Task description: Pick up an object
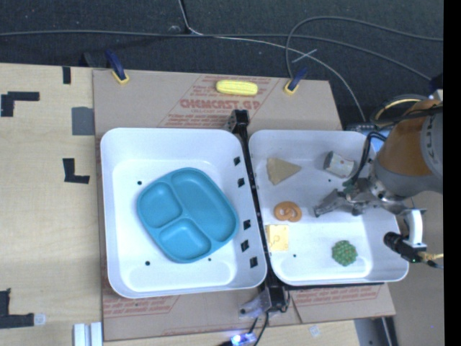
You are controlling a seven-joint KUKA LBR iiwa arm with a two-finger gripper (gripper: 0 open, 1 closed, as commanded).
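The right bin (374,269) holds several small objects: a tan wedge (282,169), an orange pretzel-shaped ring (287,211), a flat yellow square (277,237), a green bumpy ball (344,253) and a grey-white block (337,163). My gripper (324,207) hangs low over the middle of this bin, pointing left. Its tip is just right of the orange ring and apart from it. Nothing shows in the gripper.
The left bin (115,193) holds a blue divided plate (186,213). A yellow corn-like piece (236,88) lies on the cardboard behind the bins. The arm's grey body with its orange band (403,153) stands over the right bin's right edge. Cables run across the back.
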